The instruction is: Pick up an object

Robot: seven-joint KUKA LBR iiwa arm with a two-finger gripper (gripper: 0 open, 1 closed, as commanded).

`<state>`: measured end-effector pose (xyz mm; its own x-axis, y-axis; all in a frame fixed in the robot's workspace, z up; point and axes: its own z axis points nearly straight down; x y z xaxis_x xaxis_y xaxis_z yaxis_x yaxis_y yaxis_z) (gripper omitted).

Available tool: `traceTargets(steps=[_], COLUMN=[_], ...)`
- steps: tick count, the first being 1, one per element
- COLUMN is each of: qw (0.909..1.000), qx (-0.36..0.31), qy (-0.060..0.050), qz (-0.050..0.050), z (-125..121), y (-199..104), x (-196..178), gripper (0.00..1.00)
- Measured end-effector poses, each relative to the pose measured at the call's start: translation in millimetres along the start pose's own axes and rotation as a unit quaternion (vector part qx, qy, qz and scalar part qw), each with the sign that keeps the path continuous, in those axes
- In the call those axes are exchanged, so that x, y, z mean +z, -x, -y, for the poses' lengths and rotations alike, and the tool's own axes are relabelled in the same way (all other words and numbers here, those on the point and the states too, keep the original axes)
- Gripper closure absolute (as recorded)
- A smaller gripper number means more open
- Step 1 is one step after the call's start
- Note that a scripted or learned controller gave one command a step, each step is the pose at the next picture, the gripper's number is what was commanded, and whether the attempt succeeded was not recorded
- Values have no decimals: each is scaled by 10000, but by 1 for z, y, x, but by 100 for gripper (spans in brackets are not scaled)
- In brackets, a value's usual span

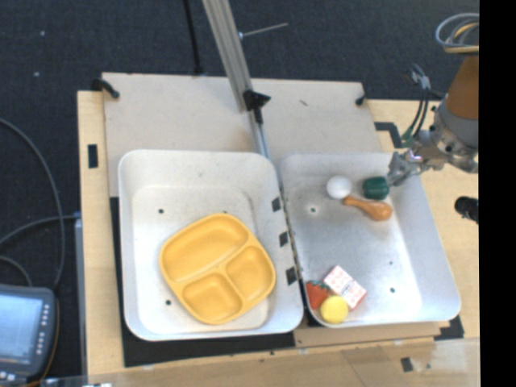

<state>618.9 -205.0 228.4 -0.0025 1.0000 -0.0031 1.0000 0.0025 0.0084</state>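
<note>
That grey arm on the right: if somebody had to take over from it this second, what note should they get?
Gripper: low over the right bin's far right corner, beside the green object; whether its jaws are open cannot be told.
Right bin also holds: white ball, tan wooden piece, and at the near edge a yellow ball, a red piece and a small white-and-red box.
Left bin: yellow divided tray.
Done: nothing lifted.
Left: grasp one object and raise it.

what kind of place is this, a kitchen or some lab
Most likely a robotics lab or test cell, not a kitchen: two white bins of toy-like items sit on a plywood bench, an aluminium mast rises behind, and cables trail across dark carpet.
</note>
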Motion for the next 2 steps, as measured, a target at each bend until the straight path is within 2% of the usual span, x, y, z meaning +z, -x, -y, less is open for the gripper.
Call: traceTargets(steps=[1,2], qw=[10000,10000], qx=[4,-19], qy=[-40,-31], qz=[-3,-15], z=[0,-1], y=[1,-56], x=[9,6], gripper=[100,100])
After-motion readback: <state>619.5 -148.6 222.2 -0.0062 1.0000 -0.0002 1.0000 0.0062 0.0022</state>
